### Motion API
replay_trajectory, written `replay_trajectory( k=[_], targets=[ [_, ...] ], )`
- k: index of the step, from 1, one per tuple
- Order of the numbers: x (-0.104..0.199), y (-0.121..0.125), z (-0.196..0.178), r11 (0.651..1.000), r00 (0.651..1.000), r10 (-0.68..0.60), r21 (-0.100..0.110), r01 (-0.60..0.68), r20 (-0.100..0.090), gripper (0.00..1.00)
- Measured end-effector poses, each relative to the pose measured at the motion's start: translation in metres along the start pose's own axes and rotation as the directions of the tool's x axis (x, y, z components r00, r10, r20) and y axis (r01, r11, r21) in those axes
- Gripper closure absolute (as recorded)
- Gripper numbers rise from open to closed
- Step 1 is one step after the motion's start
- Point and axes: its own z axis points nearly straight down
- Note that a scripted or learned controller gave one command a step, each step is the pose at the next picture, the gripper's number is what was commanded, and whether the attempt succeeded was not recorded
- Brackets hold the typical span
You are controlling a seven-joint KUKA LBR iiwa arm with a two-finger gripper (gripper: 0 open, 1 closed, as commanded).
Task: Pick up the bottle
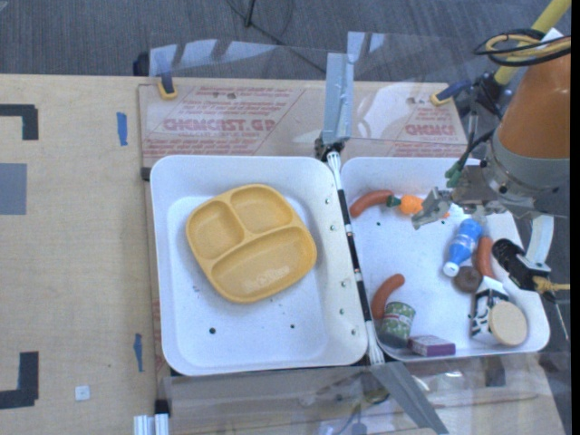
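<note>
The bottle (462, 246) is small and blue with a white cap. It lies tilted in the right bin (426, 270), towards its right side, cap end pointing down-left. My gripper (435, 207) hangs over the upper part of the same bin, just up and left of the bottle and beside an orange carrot (410, 204). Nothing shows between its fingers. The grey arm with its orange band (536, 107) comes in from the upper right.
The right bin also holds a red sausage (370, 202), another sausage (388, 292), a third beside the bottle (485, 256), a brown disc (468, 280), a green can (397, 319), a purple block (432, 344), a cow toy (480, 313) and a tan round (508, 323). The left bin (181, 324) holds a yellow divided plate (251, 242).
</note>
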Motion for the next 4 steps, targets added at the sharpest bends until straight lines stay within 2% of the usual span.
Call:
replay_trajectory(
  k=[1, 2, 3, 4],
  targets=[
    [-0.042, -0.016, 0.137, 0.998, 0.998, -0.065, -0.004, 0.065, 0.002, 0.00],
    [-0.042, -0.015, 0.126, 0.998, 0.998, -0.063, -0.009, 0.063, 0.001, 1.00],
    [0.018, 0.084, -0.048, 0.969, 0.969, -0.248, -0.004, 0.248, 0.003, 1.00],
    [0.018, 0.083, -0.048, 0.969, 0.969, -0.248, -0.004, 0.248, 0.003, 0.00]
  ],
)
